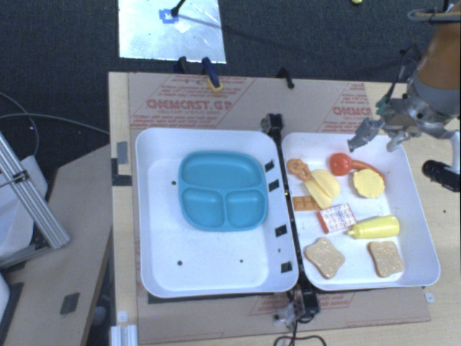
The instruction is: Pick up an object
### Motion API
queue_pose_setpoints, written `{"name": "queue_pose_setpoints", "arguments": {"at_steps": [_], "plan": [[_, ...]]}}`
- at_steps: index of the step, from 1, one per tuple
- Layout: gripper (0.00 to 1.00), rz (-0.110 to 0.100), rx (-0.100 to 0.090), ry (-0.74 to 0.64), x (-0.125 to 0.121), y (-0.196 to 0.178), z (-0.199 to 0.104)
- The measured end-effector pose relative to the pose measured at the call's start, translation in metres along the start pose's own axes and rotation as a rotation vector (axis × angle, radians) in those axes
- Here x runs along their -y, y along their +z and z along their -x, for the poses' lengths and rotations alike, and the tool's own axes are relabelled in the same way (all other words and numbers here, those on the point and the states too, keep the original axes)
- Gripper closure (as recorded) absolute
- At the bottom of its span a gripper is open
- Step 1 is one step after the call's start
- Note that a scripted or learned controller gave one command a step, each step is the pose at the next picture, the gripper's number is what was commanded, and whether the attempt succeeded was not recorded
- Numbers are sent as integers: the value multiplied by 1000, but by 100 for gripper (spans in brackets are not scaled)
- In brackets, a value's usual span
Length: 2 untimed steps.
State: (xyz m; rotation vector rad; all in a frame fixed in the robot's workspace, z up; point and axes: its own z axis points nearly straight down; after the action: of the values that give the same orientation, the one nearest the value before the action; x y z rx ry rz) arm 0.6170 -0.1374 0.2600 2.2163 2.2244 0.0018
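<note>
In the camera view we see the gripper (379, 137) hanging over the far edge of the right bin (425, 229), its two fingers spread wide with nothing between them. Below it lie the play-food pieces. The red tomato (341, 163) sits nearest, just beside the orange-rimmed yellow round (369, 184). A yellow wedge (324, 186) lies in the middle of the bin, touching an orange drumstick-like piece (298, 169). Farther toward us are a red-and-white packet (336, 218), a yellow mustard bottle (374, 228) on its side, and two bread slices (324, 257) and (384, 257). The left bin (155, 215) holds a blue divided tray (220, 190).

We judge the tomato the likeliest target, being closest under the fingers. It is probably light, hollow plastic (stiff and smooth, so apt to squirt out of a glancing pinch). We would close across its widest middle, coming straight down, with the fingers set clear of the yellow round so that neither is nudged. The flat packet and the bread would be harder to get under.
</note>
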Motion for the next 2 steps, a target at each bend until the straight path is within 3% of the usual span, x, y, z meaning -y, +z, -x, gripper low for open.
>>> {"name": "queue_pose_setpoints", "arguments": {"at_steps": [1,2], "plan": [[0,-14,-3,3,29,165,1],[0,-7,-2,4,84,177,-15]]}}
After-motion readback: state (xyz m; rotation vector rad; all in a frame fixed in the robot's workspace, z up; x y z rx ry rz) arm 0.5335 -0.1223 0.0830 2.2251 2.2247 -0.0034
